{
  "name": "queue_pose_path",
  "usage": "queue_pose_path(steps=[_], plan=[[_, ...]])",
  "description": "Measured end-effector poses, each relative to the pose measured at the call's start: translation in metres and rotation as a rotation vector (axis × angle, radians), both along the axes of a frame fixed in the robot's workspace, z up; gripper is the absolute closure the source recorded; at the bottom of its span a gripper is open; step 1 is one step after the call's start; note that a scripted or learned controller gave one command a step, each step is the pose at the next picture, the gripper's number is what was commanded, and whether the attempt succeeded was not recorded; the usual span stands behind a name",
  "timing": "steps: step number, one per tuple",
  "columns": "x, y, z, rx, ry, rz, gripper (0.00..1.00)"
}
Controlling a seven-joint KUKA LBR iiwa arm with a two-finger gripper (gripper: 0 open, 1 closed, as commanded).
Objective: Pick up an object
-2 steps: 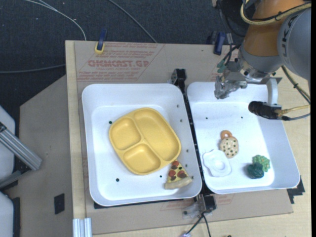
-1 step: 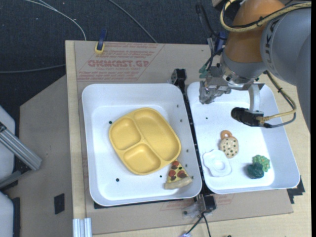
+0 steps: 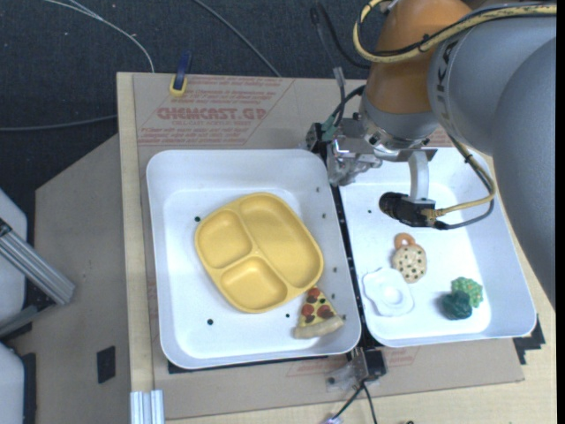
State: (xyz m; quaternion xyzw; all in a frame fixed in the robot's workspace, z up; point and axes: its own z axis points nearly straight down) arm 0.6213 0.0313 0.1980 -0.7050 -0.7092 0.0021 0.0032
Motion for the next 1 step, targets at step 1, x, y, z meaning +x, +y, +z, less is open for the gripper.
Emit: queue_pose_path(steps=[1], plan=[[-0.0057, 0.0539, 0.0145, 0.000, -0.003, 0.000, 1.00]])
